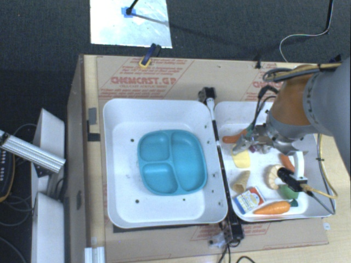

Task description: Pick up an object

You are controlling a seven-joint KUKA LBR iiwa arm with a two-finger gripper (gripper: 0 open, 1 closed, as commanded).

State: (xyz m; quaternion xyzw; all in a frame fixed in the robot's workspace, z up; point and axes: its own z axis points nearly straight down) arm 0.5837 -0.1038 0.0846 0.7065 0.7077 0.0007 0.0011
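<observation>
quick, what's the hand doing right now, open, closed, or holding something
Hand: low in the right bin, just above the yellow block; open or closed cannot be told, and nothing is visibly held.

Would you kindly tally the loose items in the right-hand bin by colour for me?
Orange: 3 – carrot, piece, piece
Yellow or cream: 3 – block, piece, ridged piece
Red-and-blue packet: 1
Green piece: 1
Total: 8
</observation>
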